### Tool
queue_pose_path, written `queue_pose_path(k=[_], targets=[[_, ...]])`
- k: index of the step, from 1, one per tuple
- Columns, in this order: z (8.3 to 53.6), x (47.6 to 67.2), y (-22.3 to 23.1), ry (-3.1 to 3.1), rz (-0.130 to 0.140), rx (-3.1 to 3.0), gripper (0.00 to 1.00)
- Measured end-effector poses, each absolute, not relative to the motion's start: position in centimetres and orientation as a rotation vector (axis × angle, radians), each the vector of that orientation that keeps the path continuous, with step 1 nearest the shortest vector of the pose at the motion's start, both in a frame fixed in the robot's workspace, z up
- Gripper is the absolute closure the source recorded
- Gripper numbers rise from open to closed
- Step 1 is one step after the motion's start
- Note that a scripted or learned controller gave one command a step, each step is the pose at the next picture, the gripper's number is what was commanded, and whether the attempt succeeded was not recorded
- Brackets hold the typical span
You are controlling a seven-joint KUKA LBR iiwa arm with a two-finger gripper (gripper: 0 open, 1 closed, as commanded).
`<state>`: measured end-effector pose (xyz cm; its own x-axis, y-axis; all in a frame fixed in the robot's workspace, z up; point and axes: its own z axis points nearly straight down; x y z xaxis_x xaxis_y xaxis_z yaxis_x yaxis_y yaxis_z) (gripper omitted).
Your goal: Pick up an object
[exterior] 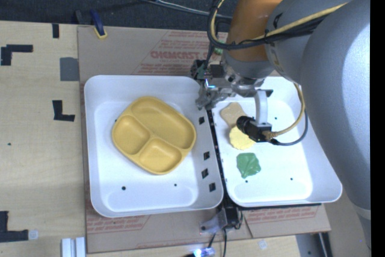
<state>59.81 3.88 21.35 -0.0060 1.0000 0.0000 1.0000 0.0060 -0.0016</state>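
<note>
In the left bin (102, 189) a yellow divided plate (153, 134) lies tilted. The right bin (313, 186) holds a tan flat piece (230, 111), a pale yellow lump (239, 141) and a green crumpled piece (248, 164), all near its left side. My gripper (206, 95) hangs low over the wall between the two bins, at their far end, just left of the tan piece. I see nothing between its tips.
The grey arm with its orange band (258, 9) covers the far right of the right bin. The divider between the bins (210, 159) runs under the gripper. Cardboard (156, 51) lies beneath both bins on the wooden bench.
</note>
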Motion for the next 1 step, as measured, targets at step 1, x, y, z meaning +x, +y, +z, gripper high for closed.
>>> queue_pose_path(k=[1], targets=[[22.46, 61.3, 9.79, -2.229, -0.002, -2.213, 1.0]])
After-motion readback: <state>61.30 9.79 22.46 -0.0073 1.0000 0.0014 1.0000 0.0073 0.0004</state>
